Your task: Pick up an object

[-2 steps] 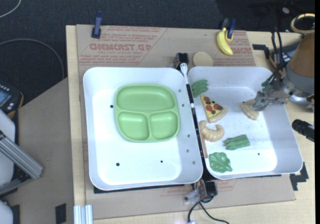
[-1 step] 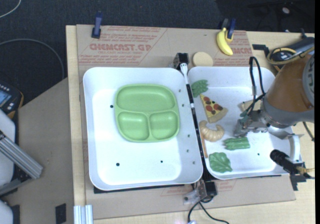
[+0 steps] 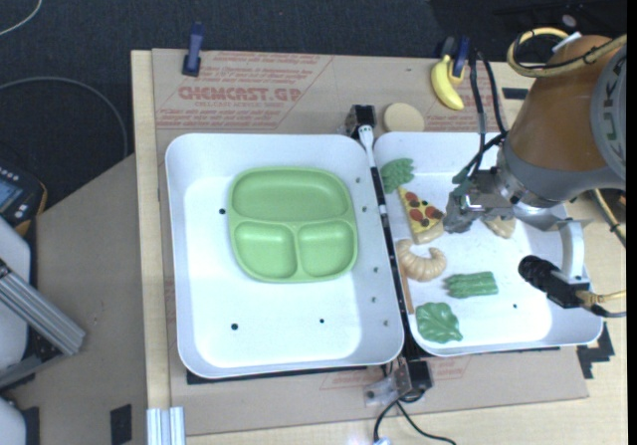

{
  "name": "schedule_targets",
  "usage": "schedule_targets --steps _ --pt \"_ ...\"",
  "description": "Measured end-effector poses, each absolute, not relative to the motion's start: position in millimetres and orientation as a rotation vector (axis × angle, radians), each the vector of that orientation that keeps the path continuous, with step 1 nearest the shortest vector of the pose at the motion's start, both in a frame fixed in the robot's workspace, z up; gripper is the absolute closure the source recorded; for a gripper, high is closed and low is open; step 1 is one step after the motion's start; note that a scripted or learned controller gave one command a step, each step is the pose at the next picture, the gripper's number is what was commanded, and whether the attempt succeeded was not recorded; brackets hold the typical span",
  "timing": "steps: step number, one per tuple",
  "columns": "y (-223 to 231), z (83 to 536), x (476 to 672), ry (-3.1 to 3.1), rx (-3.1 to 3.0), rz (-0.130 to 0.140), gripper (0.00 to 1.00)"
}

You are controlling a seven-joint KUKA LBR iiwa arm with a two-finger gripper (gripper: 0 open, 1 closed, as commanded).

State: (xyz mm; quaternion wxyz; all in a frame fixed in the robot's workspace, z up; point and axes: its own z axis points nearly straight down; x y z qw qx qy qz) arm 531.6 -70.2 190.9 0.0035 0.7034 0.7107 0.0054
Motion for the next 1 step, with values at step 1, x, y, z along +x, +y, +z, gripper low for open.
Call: schedule_targets --steps 1 --pt "18.6 184.3 496.8 2.237 2.216 0.001 1.0"
